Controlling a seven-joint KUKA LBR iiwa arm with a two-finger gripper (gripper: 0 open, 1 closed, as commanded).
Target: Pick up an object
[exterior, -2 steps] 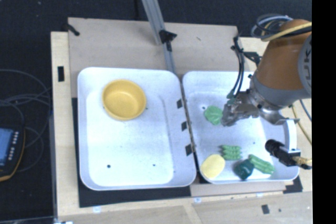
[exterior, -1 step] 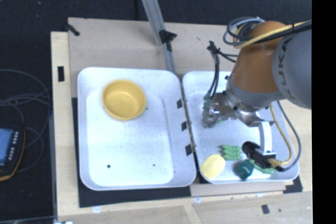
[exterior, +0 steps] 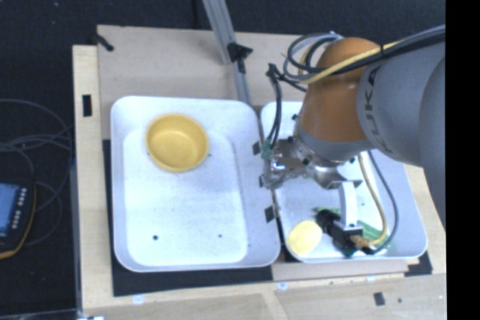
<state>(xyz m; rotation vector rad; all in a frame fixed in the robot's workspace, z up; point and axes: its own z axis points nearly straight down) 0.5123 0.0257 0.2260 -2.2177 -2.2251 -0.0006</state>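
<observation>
A yellow bowl (exterior: 177, 142) stands upright in the far left part of the left bin (exterior: 187, 236). In the right bin (exterior: 409, 236), a pale yellow round object (exterior: 304, 237) lies at the near left corner. A small green item (exterior: 369, 234) shows near that bin's front edge, partly hidden. The gripper (exterior: 289, 168) hangs low over the left side of the right bin, under the orange wrist band (exterior: 337, 97). It is a little behind the pale yellow object and apart from it. Nothing shows as held.
A slanted grey metal rail (exterior: 217, 11) runs from the top of the view down to the gap between the bins. The bulky grey arm (exterior: 405, 109) covers most of the right bin. A dark device with cables (exterior: 15, 213) lies off the bench at the left.
</observation>
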